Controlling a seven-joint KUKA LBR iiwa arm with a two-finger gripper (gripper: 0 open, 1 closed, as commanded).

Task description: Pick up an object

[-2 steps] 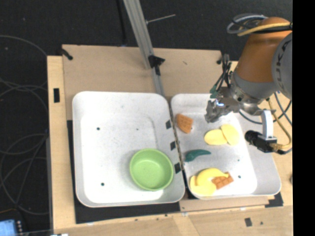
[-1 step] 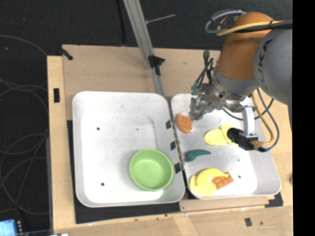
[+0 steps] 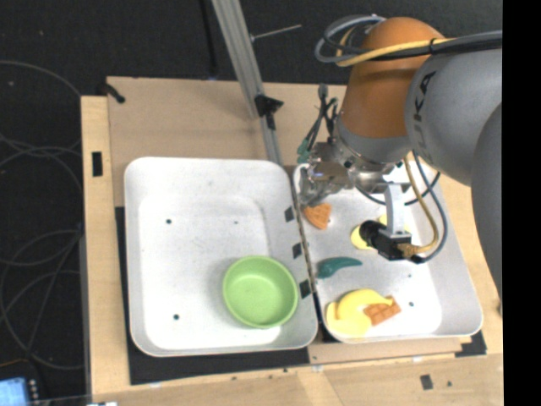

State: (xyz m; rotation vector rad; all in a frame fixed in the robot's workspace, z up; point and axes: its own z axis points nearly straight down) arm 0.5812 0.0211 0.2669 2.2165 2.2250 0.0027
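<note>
Orange catches the eye first: a small orange wedge-shaped piece lies flat in the right bin, close to its left wall, and the gripper hangs just above it at the bin's upper left corner, under the arm's big orange band. Whether that hand is spread or closed, I cannot tell (the wrist and its cables crowd the spot), and nothing shows between it. Looking through the right bin: a teal curved piece near the dividing wall, a yellow object at the front with a second orange piece resting on it, and another yellow thing partly hidden behind a black part hanging from the arm. Over in the left bin, a green bowl sits upright in the near right corner.
</note>
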